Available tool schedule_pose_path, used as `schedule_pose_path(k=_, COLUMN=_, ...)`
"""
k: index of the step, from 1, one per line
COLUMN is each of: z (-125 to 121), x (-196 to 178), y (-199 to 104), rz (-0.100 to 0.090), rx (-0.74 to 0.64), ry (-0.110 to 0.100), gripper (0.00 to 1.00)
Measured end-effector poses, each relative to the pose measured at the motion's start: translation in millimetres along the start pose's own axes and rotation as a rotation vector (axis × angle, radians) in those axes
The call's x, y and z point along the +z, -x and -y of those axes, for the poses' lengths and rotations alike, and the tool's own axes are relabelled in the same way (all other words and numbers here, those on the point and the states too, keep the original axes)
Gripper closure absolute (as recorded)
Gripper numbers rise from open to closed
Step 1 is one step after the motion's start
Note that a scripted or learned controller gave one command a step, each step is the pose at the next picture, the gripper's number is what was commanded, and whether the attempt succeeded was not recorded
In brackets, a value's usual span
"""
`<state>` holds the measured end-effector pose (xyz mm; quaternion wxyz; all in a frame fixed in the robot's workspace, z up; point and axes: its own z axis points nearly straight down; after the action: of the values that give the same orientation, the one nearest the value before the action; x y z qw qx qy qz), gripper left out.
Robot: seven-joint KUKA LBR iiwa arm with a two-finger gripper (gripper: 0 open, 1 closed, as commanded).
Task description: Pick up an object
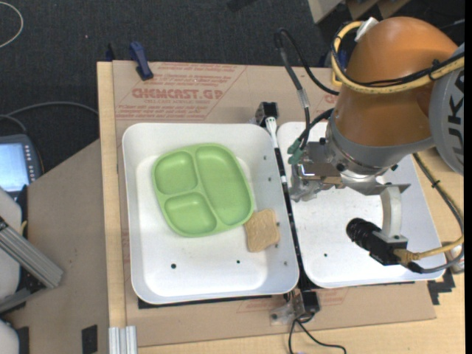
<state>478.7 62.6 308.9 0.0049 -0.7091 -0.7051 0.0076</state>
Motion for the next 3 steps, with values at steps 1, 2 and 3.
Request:
schedule_pose_path(k=1, z=0.7, x=-136.1, y=55.7, rz=-0.004, rx=0.0, ry=0.034, gripper=1.0)
schedule_pose_path(k=2, z=1.8, x=-128.6, y=-20.8, rz=-0.005, rx=-0.012, ry=0.02, gripper=1.0)
schedule_pose_path(k=3, z=1.9, x=-151.4, y=-7.2, rz=-0.005, rx=-0.004, ry=0.022, gripper=1.0)
